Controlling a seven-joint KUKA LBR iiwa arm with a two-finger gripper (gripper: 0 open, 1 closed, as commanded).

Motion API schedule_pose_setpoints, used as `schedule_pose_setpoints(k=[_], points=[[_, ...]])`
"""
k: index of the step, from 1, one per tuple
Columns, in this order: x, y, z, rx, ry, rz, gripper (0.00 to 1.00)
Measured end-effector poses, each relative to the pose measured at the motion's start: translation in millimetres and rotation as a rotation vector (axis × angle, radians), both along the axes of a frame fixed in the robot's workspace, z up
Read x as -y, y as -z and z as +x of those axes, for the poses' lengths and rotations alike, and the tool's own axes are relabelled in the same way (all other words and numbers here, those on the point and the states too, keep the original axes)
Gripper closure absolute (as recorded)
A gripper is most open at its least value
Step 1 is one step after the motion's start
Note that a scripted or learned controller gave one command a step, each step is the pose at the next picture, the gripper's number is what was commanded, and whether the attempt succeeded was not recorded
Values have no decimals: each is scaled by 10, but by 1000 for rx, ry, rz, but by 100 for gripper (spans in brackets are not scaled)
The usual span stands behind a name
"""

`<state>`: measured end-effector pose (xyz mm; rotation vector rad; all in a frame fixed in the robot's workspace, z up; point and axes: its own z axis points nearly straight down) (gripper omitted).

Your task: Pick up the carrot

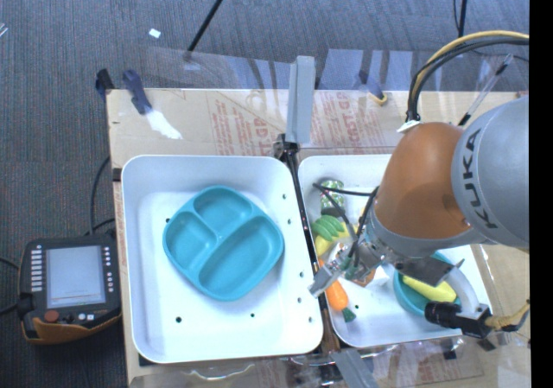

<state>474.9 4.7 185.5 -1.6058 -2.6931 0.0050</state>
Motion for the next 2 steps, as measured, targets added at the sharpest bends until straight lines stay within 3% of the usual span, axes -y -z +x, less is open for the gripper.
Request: schedule_pose_setpoints(k=[2], points=[[1, 0, 0, 0, 1, 0, 0]])
